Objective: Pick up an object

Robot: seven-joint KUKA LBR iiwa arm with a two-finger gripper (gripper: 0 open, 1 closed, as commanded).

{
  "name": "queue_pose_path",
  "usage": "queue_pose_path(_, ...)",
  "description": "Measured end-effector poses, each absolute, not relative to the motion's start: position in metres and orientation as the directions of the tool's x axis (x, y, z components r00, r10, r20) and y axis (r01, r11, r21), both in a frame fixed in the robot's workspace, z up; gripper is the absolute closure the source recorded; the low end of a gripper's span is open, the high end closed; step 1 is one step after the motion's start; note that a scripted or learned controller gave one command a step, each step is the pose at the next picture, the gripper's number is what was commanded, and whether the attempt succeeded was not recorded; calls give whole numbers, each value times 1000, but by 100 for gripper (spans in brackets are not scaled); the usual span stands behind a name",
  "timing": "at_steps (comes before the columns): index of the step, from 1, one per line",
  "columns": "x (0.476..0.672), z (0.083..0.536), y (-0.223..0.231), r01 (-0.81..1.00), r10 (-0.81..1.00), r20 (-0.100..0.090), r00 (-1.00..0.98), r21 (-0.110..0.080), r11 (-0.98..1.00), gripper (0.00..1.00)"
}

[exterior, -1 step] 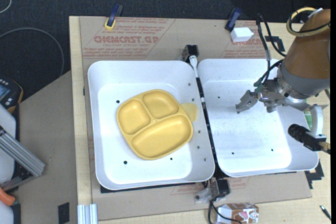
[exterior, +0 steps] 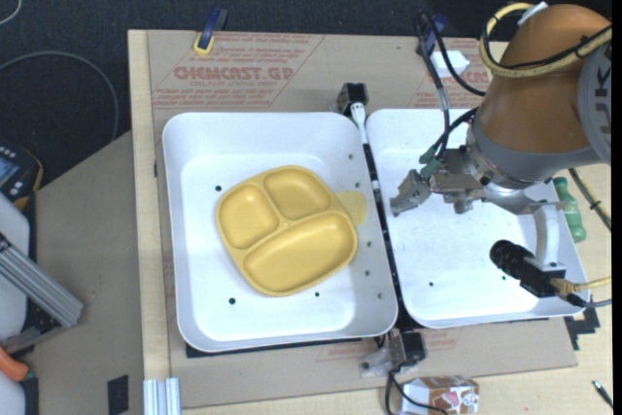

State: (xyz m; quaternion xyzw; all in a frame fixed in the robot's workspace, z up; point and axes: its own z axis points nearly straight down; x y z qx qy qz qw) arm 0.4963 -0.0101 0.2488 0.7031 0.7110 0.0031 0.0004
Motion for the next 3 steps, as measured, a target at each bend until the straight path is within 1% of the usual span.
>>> queue_pose_path(1, 480, 345, 44, 1000, 1000, 4, -9, 12, 9, 0)
queue_pose_path(2, 480, 444, 127, 1000, 1000, 6, -11, 14, 11, 0)
queue_pose_path(3, 480, 448, 122, 1000, 1000, 0, -3, 4, 3, 100)
